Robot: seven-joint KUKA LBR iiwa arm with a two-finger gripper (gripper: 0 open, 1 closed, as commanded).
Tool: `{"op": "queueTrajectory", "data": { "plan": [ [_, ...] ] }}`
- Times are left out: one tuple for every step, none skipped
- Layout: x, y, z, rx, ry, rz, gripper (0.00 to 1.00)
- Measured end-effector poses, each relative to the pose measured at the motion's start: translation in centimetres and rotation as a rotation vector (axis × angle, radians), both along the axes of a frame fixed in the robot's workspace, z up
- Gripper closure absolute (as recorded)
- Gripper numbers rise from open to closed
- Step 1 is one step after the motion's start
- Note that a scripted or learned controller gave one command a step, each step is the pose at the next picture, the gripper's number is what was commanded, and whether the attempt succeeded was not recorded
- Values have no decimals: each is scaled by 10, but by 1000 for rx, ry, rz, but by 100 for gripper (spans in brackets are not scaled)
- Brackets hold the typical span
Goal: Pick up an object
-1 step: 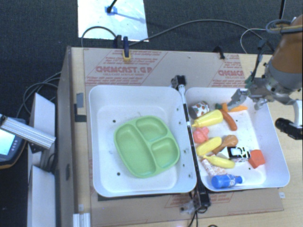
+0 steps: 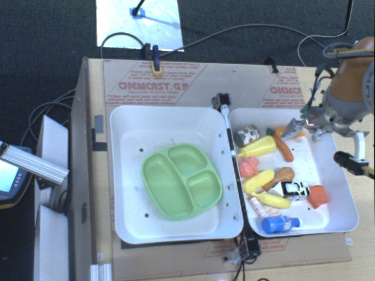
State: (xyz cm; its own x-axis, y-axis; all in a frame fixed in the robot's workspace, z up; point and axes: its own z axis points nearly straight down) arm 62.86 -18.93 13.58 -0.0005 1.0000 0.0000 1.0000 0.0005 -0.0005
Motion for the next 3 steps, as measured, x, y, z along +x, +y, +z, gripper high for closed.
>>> {"op": "queueTrajectory", "data": {
  "plan": [
    [-8, 29, -52, 0, -1, 3, 0],
    [-6, 29, -40, -1, -5, 5, 100],
    [-27, 114, 50, 0, -5, 4, 100]
  ]
}}
